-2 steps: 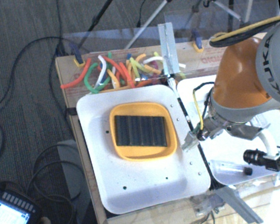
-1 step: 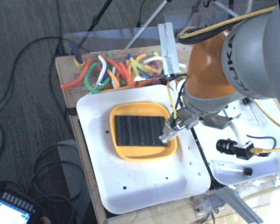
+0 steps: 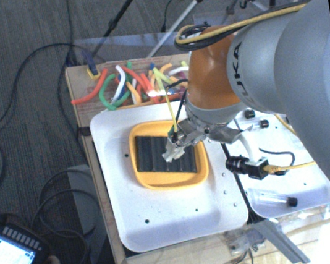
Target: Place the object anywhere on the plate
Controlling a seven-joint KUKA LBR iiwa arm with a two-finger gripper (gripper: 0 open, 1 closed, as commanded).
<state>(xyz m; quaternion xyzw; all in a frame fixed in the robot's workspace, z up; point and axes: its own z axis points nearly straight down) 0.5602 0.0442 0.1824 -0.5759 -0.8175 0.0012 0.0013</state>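
Note:
A yellow plate [image 3: 145,180] with rounded corners lies in the left white bin [image 3: 167,222]. A flat black ribbed rectangle [image 3: 153,155] rests on the plate and covers most of its floor. My gripper [image 3: 173,150] hangs over the right part of the plate, its tip right at the black rectangle's right side. The wrist and the orange band above it hide the plate's upper right corner. I cannot tell whether the gripper touches the rectangle.
The right bin [image 3: 313,194] holds a clear tube with a black cap [image 3: 278,199] near its front. A tangle of coloured cables [image 3: 129,84] lies on the bench behind the left bin. The arm covers most of the right bin.

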